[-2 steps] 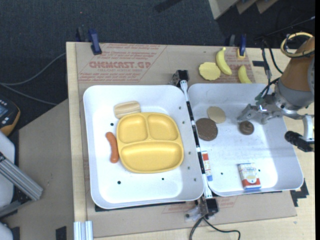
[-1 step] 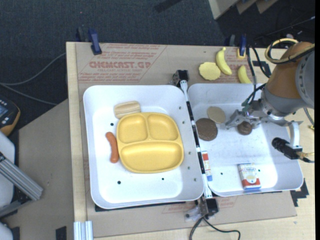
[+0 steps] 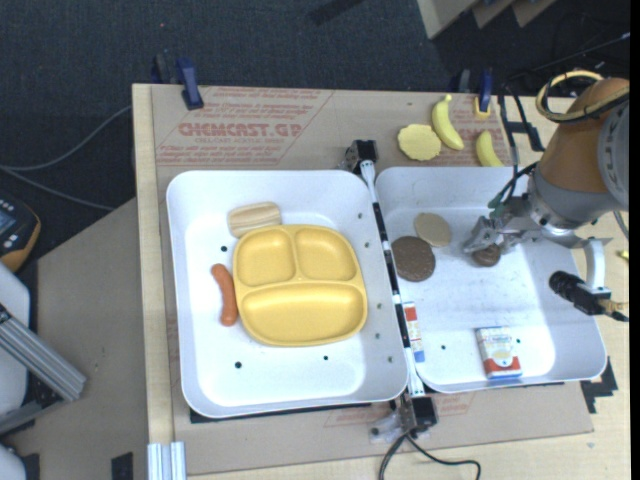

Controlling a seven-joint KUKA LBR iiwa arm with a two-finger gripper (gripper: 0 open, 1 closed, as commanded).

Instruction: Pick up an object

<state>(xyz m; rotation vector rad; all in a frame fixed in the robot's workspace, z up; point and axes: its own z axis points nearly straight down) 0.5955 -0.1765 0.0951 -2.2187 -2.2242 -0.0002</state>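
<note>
Camera view: gripper [image 3: 487, 245] is pinching a small brown lump [image 3: 487, 257] between its fingertips; it looks light, firm, best held across its middle.

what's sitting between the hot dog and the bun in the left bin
Nothing. In the camera view, bare white bin floor separates the hot dog from the bun; the yellow tray sits beside them.

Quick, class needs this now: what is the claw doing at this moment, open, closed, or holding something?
Claw: down in the right bin over a small brown object; open or closed cannot be told.
</note>
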